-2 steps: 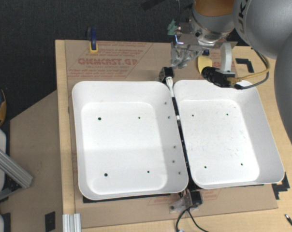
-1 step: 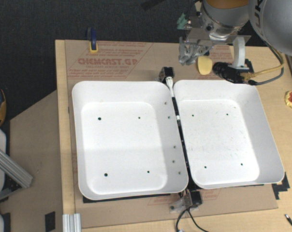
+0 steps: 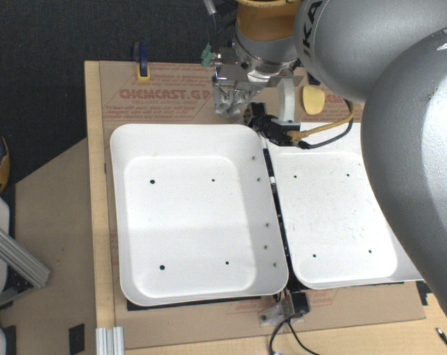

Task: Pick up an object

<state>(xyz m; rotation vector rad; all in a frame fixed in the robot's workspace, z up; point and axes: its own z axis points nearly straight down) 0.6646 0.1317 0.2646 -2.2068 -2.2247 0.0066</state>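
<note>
A pale yellow object [image 3: 313, 100] sits near the jaws, whose state I cannot tell.

A shallow white plastic bin [image 3: 186, 220] and its twin [image 3: 334, 220] lie side by side on a brown surface [image 3: 101, 98]. A blue-and-yellow clamp [image 3: 141, 61] sits at its far edge.

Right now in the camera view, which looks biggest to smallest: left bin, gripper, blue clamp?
1. left bin
2. gripper
3. blue clamp
The gripper may be nearer the camera, so that rank is unsure.
</note>
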